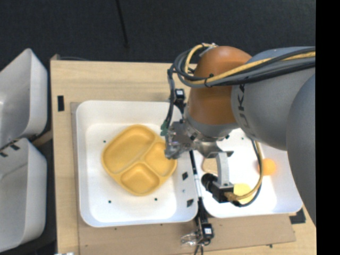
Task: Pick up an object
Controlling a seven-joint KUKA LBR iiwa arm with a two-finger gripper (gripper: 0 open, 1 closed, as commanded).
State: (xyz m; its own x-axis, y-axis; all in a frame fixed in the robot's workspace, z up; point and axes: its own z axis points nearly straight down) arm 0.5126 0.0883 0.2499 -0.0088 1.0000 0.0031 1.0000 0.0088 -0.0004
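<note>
The gripper (171,149) sits at the yellow plastic 3-compartment tray's (135,161) right edge in the left white bin (85,195); its grip is unclear, so nothing looks lifted yet.

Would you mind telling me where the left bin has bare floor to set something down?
The left bin has bare floor along its near edge below the yellow divided plate, and in the strip between the plate and the bin's left wall. It is crowded at the plate's right side, where the pincer hangs by the divider between bins.
</note>
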